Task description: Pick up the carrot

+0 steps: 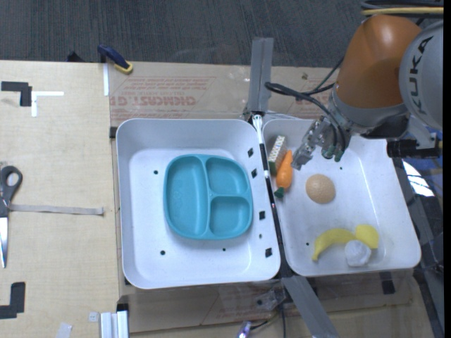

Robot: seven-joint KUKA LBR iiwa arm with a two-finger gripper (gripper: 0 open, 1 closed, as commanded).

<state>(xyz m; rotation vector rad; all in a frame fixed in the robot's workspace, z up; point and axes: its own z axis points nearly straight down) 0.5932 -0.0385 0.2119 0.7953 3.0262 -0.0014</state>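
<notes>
The pincer (309, 152) hovered just beside the carrot (283, 170); its state could not be told. Next it likely needed lowering over it

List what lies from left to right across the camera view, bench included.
scissors → blue divided plate → carrot → gripper → egg → banana
</notes>
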